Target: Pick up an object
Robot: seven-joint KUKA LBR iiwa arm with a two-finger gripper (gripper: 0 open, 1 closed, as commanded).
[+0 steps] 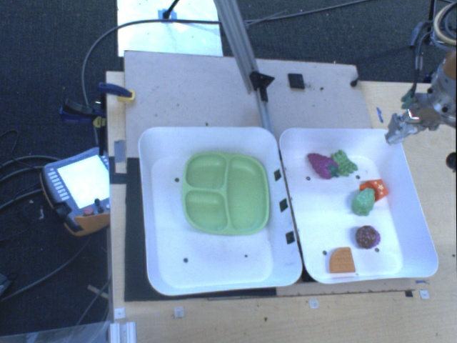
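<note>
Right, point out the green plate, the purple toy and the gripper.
green plate (227,194): camera view, on the ridge between its compartments.
purple toy (323,165): camera view, middle of its body.
gripper (397,131): camera view, at the fingertips above the right bin's far corner.

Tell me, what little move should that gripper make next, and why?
Probably drift left and down over the right bin. The gripper hangs above that bin's upper right corner, with no object under it, while the purple toy and green toy lie nearest, further in.
</note>
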